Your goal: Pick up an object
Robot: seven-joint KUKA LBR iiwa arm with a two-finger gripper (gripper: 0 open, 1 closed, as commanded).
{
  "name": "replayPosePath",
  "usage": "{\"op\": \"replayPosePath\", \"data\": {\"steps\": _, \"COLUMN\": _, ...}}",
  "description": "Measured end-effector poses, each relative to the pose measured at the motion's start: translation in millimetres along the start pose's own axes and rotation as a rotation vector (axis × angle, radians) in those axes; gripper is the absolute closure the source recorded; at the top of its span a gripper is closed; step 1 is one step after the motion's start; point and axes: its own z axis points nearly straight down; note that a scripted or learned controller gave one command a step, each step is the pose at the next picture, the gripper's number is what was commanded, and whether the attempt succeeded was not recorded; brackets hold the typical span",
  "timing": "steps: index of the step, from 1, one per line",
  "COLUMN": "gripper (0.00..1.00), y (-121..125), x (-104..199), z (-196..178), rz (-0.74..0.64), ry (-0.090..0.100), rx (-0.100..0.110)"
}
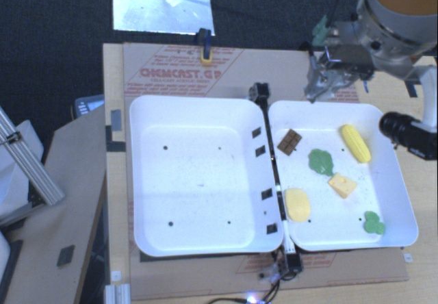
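Note:
Several small objects lie in the right bin: a brown chocolate piece, a yellow corn cob, a green leafy piece, a yellow cheese wedge, a pale yellow round piece and a small green broccoli. My gripper hangs over the far edge of the right bin, above and behind the chocolate piece. Nothing shows between its fingers.
The left bin sits beside the right one, with a black clip strip along the seam. A cardboard sheet lies under both bins. A black cylinder juts in at the right edge.

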Motion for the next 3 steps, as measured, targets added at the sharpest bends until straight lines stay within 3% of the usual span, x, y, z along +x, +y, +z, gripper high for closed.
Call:
{"op": "replayPosePath", "data": {"steps": 1, "gripper": 1.00, "y": -5.2, "x": 62.4, "z": 157.8, "rz": -0.003, "ry": -0.007, "rx": 0.033}}
{"op": "replayPosePath", "data": {"steps": 2, "gripper": 1.00, "y": -5.3, "x": 99.1, "z": 230.1, "rz": -0.001, "ry": -0.005, "rx": 0.024}}
{"op": "replayPosePath", "data": {"steps": 3, "gripper": 1.00, "y": -3.0, "x": 97.0, "z": 187.3, "rz": 0.002, "ry": -0.002, "rx": 0.015}}
